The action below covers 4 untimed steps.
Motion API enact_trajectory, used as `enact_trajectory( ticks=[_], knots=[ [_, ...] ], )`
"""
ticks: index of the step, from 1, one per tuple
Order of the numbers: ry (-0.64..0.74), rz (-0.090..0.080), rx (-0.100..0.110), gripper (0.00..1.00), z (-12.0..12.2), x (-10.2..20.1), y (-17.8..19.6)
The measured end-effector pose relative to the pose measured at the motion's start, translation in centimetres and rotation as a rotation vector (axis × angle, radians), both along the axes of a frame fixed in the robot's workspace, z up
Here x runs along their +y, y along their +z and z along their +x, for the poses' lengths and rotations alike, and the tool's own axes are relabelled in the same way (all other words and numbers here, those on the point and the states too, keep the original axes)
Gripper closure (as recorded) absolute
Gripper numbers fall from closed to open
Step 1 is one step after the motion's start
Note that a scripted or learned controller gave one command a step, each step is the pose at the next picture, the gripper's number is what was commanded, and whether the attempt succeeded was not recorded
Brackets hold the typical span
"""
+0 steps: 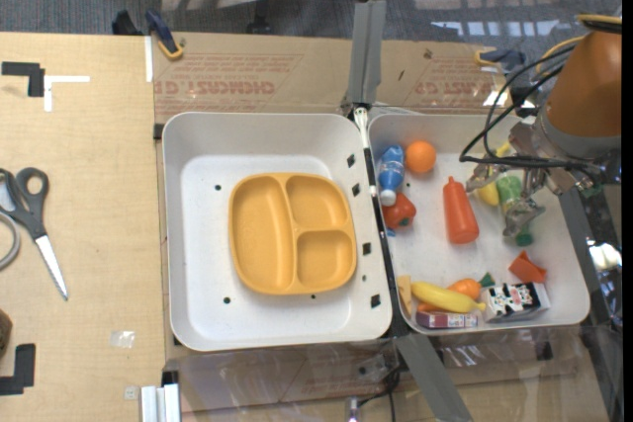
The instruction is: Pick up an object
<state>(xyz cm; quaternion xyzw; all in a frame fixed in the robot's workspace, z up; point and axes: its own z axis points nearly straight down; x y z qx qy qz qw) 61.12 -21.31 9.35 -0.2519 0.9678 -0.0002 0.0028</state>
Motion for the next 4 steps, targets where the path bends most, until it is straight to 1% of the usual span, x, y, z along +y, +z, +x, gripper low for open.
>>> enact_trajectory(
  ticks=[1, 2, 3, 4],
  knots=[
    [-0.003, 0.001, -0.006, 1.0, 0.2, 0.0, 1.1],
    [-0.206, 0.001, -0.004, 1.0, 2.1, -0.8, 0.1],
    [-0.457, 0.002, -0.005, 1.0, 5.1, -0.8, 0.2],
    [-0.457, 0.002, -0.005, 0.0, 5.1, -0.8, 0.2]
  ],
)
